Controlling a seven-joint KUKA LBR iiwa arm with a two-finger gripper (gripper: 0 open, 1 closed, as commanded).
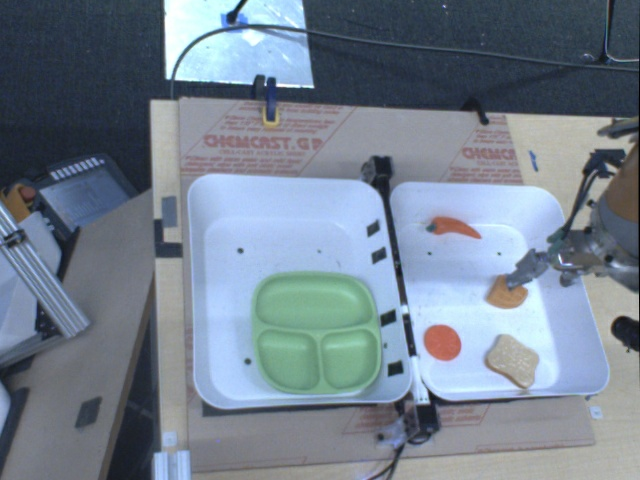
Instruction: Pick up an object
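Two white bins sit side by side on the bench. The left bin [215,228] holds a green divided tray [316,331], the biggest thing in either. The right bin [560,218] holds the small items: a tan cracker-like piece [512,360] near the front corner, a red-orange disc [442,342] beside it, an orange carrot-shaped piece [456,227] toward the back, and a small orange-brown lump [506,295] in the middle. The arm reaches in from the right, and its gripper [520,272] sits right at the top edge of that lump — I judge this to be the target. Whether it is open or closed I cannot tell from here; nothing is visibly held. The risk, to my eye: the lump is low and flat, so the tips may land on its edge and nudge it aside — or close above it and come up with nothing.
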